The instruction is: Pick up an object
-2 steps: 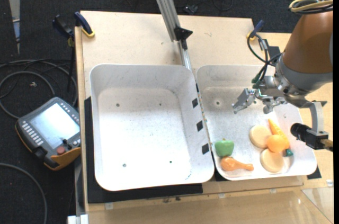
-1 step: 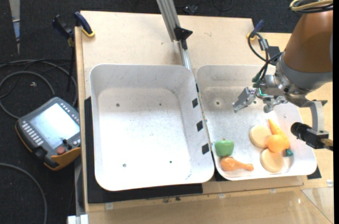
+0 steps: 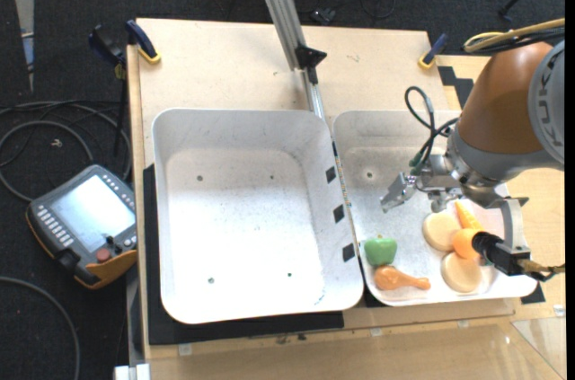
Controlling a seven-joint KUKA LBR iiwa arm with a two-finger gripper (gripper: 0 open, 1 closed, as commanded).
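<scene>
The right bin (image 3: pixel 377 140) holds several toy foods along its near side. A green apple (image 3: pixel 380 250) lies by the divider, with an orange drumstick-shaped piece (image 3: pixel 402 280) just in front of it. Two beige round pieces (image 3: pixel 440 231) (image 3: pixel 463 275) and an orange carrot-like piece (image 3: pixel 464 230) lie at the near right. My gripper (image 3: pixel 395 192) hangs over the middle of the right bin, up and slightly right of the apple, with nothing seen in it. The grey arm with its orange band (image 3: pixel 508 104) covers the bin's right side.
The left bin (image 3: pixel 180 190) sits beside the right one, sharing a raised middle wall (image 3: pixel 337 190). A slanted metal pole (image 3: pixel 283 5) rises from the bench behind the bins. A teach pendant (image 3: pixel 85 225) lies on the floor at left.
</scene>
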